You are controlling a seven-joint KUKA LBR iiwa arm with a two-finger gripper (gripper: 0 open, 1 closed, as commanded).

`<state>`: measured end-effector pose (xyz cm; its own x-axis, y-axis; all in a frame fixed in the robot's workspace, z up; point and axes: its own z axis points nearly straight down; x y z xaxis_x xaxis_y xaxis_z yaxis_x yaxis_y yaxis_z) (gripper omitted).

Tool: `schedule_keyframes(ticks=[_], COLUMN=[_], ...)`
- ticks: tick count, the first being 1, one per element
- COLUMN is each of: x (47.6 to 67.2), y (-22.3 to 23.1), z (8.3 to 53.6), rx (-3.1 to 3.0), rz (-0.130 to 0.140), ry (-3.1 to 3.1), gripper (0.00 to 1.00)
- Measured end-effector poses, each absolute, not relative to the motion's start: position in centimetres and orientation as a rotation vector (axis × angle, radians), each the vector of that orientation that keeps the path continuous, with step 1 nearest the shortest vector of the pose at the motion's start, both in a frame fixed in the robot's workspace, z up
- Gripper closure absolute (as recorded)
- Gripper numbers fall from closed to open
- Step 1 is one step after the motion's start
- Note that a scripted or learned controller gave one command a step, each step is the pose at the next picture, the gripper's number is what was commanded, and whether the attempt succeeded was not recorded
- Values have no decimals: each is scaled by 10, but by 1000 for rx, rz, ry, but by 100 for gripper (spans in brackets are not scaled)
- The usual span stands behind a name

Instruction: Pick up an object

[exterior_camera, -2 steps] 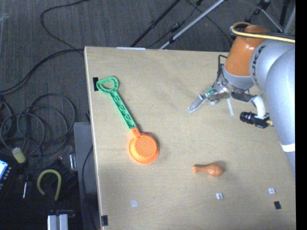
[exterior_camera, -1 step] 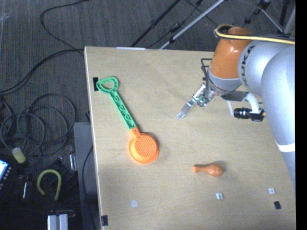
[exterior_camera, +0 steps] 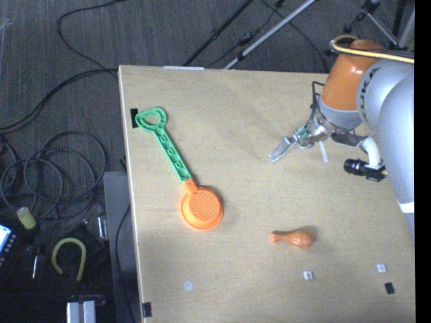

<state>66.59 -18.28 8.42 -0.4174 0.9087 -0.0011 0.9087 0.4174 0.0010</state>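
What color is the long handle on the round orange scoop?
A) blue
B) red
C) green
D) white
C: the strainer scoop has an orange round head, and its long handle, running up to the left, is bright green.

A tan bench (exterior_camera: pixel 269 99) stands on dark carpet (exterior_camera: pixel 60 59). Left of the bench lie black cables (exterior_camera: pixel 50 167) and a green hook (exterior_camera: pixel 67 254); beyond its far edge, tripod legs (exterior_camera: pixel 289 15).
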Motion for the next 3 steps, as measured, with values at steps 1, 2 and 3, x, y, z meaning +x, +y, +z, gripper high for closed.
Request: schedule_keyframes(ticks=[1, 2, 3], x=[669, 669, 666], y=[-142, -142, -62], z=[84, 95, 184], rx=[1377, 1377, 1528], rz=[-2, 3, 2], ry=[2822, 2819, 2744], gripper=[0, 100, 100])
